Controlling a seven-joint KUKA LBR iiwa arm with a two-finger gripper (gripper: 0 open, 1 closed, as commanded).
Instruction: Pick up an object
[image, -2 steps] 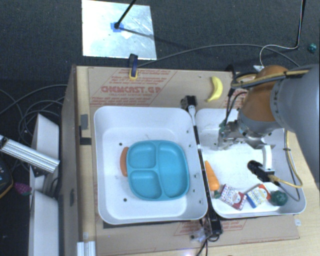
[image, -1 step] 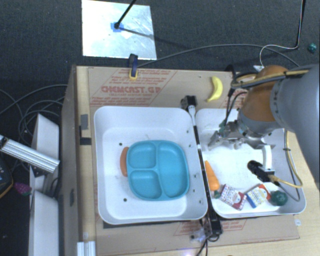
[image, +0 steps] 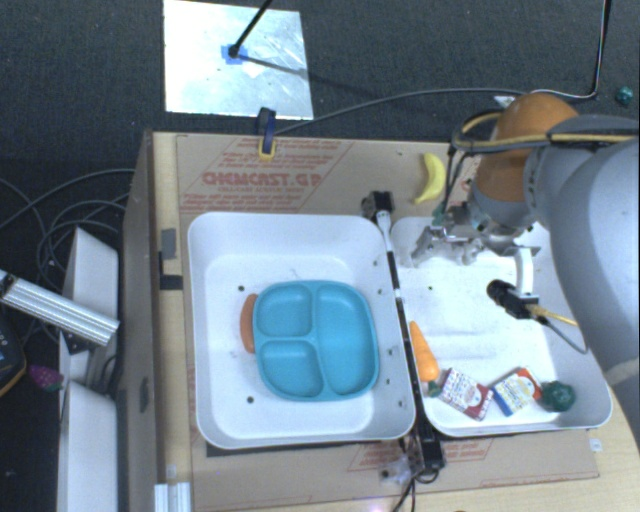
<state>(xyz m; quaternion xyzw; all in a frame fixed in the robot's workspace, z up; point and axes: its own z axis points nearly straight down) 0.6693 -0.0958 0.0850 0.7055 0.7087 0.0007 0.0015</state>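
Two shallow white bins sit side by side on a bench (image: 300, 165). The left bin (image: 215, 300) holds a blue divided plate (image: 315, 337) with an orange sausage-shaped piece (image: 246, 322) touching its left edge. The grey arm reaches in from the right, its gripper (image: 452, 243) low over the far end of the right bin (image: 470, 300); whether it is open or closed cannot be told. A toy carrot (image: 424, 352), two small packets (image: 488, 393) and a green ball (image: 558, 396) lie at the bin's near end, well apart from the gripper. A banana (image: 433, 178) lies on the bench beyond.
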